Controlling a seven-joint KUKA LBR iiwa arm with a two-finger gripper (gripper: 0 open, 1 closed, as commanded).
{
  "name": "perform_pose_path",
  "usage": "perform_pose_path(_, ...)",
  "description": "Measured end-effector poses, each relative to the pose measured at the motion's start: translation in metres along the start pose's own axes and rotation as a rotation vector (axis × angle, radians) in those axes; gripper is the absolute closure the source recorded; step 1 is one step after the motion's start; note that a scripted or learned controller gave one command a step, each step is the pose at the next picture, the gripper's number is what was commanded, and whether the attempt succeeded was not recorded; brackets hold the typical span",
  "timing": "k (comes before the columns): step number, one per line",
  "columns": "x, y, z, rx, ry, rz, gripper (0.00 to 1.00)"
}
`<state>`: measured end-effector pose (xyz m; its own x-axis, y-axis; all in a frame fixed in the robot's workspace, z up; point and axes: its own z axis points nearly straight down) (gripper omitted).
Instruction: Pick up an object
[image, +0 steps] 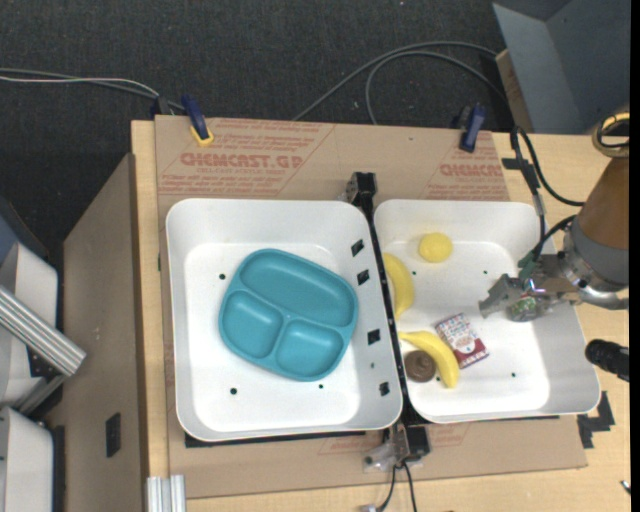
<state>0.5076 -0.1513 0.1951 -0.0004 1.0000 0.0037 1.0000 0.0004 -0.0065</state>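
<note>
While the arm (600, 235) reaches in from the right, the gripper (510, 298) sits low over the right bin (560, 395), near its right wall. Something greenish is right at the tip, but I can't make out what it is or whether it's gripped, and the gripper's state isn't readable from this angle.

Step looks like approach/descent, no confirmed pick. Candidates in the right bin: red-and-white packet (463, 338) nearest, just left and below the tip; banana (433, 354) beside it, with a dark round piece (418, 367) touching its left end; small yellow ball (434, 247) toward the back; a yellow object (398, 283) against the divider. Left bin (190, 400) holds a teal divided plate (288, 314).

Next move needs a clean vertical drop onto one item, probably the packet, clear of the banana.
</note>
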Motion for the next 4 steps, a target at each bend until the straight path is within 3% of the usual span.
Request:
perform_pose_path(2, -0.003, -0.003, 0.108, -0.006, 0.005, -0.001, 0.00)
perform_pose_path(3, -0.002, 0.000, 0.092, -0.017, 0.004, -0.002, 1.00)
perform_pose_path(4, 0.007, -0.003, 0.044, -0.011, -0.004, -0.002, 1.00)
